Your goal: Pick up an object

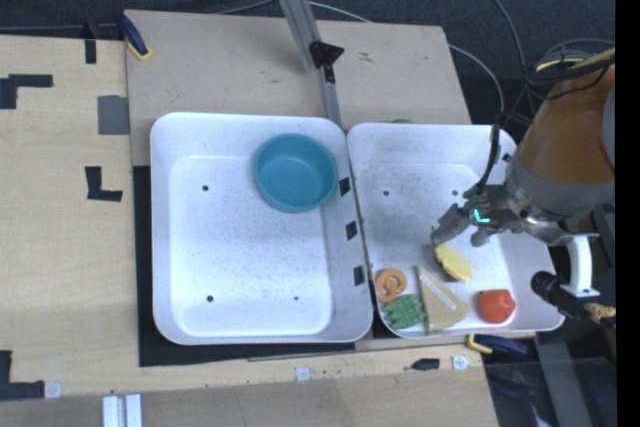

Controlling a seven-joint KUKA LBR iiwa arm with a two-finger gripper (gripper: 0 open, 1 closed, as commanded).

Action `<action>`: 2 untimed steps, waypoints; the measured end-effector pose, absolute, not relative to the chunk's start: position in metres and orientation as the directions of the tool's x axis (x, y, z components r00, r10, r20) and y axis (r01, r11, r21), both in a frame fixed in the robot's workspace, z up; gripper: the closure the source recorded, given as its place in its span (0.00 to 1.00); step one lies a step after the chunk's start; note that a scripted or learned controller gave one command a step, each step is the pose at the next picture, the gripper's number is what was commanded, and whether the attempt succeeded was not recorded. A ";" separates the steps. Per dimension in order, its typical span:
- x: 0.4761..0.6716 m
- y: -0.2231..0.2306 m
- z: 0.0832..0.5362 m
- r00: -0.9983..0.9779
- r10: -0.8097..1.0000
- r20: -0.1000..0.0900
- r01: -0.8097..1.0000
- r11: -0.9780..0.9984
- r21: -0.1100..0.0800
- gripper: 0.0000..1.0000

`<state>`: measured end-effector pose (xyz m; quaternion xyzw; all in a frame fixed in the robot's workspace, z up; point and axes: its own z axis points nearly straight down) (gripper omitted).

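Observation:
My gripper (464, 230) hangs low over the right bin (410, 175), with its two fingers spread open and nothing between them. Just below it lies a yellow piece (455, 264), close to the fingertips but apart from them. Along the bin's front edge sit an orange ring (390, 283), a green toy (403, 312), a tan wedge (441, 302) and a red ball (496, 305). A blue bowl (295, 172) stands at the back of the left bin (200, 255).
The arm's orange band and grey wrist (570, 155) cover the right bin's right side. A grey pole (300, 15) slants down from the top toward the divide between the bins. Cables loop across the dark floor behind the bench.

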<state>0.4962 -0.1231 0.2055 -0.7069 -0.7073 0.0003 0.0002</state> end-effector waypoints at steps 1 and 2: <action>0.496 -0.123 0.205 -0.001 1.000 0.000 1.000 0.001 -0.001 0.00; 0.500 -0.121 0.144 -0.001 1.000 0.001 1.000 0.001 -0.006 0.00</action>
